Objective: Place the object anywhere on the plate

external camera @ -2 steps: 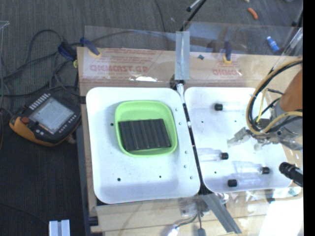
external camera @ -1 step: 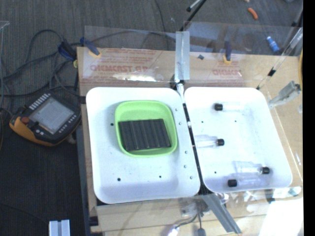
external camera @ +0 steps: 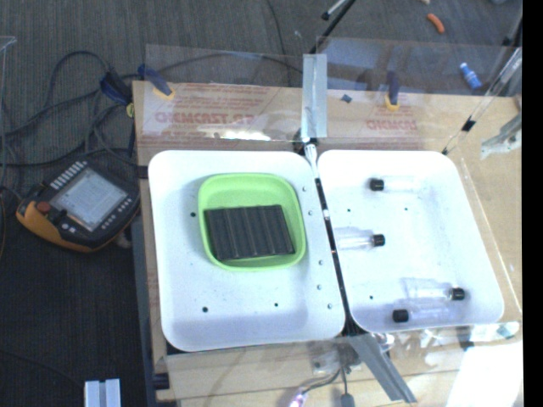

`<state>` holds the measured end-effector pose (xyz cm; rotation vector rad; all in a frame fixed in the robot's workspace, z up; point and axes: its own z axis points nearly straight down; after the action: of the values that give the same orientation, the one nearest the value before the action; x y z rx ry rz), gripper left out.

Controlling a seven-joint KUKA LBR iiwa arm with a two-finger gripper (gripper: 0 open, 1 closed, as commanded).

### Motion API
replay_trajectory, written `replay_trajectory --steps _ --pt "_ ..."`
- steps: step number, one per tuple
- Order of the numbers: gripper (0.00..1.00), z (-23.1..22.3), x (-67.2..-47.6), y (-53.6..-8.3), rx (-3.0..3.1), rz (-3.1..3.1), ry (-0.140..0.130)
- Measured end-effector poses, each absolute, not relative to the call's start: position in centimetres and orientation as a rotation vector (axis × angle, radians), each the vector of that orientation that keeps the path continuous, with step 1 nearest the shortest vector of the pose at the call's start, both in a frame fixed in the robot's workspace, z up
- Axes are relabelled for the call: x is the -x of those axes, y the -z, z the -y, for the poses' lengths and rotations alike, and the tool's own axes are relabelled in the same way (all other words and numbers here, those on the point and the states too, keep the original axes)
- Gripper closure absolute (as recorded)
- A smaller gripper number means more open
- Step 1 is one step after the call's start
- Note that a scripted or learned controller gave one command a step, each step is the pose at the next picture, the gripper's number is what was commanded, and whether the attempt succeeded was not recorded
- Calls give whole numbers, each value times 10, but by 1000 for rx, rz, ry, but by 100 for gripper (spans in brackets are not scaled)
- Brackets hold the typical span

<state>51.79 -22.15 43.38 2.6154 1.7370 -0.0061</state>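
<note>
**Q:** Pincer apart or together, anyone?

**A:** Honestly can't tell from this shot, so I can't place anything relative to it either. What I can see: a dark ribbed slab lies flat on the green plate, which sits in the left bin.

**Q:** And the other side?

**A:** Four clear black-capped vials lie scattered in the right bin, well apart from the plate.
</note>
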Motion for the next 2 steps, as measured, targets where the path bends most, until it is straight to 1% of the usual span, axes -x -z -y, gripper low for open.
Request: replay_trajectory --steps 1,2 --pt "0 214 -511 -433 -2773 -1475 7" --pt "0 216 -496 -433 -2891 -1231 7"
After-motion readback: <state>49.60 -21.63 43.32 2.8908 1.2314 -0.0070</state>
